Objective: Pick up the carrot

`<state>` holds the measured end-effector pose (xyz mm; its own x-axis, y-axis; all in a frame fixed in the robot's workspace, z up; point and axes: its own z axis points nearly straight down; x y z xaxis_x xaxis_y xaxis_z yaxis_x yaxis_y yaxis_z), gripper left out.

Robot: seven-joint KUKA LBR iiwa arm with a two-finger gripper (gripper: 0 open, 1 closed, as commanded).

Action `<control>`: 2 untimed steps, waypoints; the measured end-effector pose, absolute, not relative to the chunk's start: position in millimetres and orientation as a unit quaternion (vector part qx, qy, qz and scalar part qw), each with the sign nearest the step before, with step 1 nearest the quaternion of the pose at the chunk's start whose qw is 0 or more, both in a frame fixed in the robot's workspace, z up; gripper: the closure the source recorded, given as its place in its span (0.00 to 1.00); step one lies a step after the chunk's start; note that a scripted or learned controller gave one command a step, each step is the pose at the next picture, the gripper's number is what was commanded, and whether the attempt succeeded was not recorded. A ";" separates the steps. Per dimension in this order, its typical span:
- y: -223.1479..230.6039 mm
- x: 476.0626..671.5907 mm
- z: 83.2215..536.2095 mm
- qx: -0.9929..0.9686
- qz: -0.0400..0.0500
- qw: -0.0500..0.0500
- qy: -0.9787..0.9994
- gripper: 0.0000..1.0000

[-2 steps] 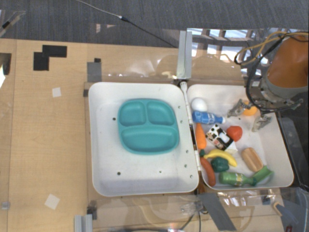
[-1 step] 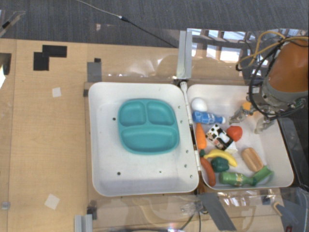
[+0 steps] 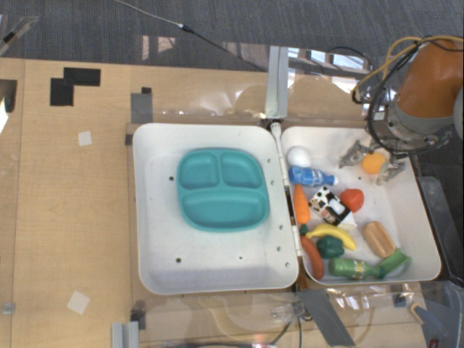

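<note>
The carrot [image 3: 300, 204] lies in the right bin [image 3: 424, 216], pressed close along its left wall, with its length running up and down that view. There is little room on its left side, because the wall is just beside it; on its right the black-and-white block [image 3: 328, 205] and the yellow banana [image 3: 332, 235] are near, and the blue bottle [image 3: 309, 176] lies just above its upper end with a white egg [image 3: 298, 155] further up. Below it a red sausage-like piece [image 3: 312, 257] continues along the same wall. The lower part of this bin is crowded — a dark green vegetable [image 3: 330, 247], a green bottle [image 3: 350, 268] and a brown bread piece [image 3: 378, 238] lie there, and a red tomato [image 3: 352, 199] sits near the middle. The hand [image 3: 374, 162] is well apart from the carrot, in the upper right corner of the bin, and its two fingers stand spread on both sides of an orange ball [image 3: 373, 164]; I cannot tell if they touch it. The arm comes in from the right, with the orange band above the wrist. The left bin [image 3: 156, 245] holds a teal divided plate [image 3: 222, 188] with much free floor around it.
</note>
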<state>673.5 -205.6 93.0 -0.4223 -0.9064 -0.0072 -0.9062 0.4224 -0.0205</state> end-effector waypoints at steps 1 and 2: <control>-207.7 663.8 92.4 -0.648 -0.008 0.006 0.761 0.00; -207.6 667.5 108.0 -0.647 -0.012 0.012 0.762 1.00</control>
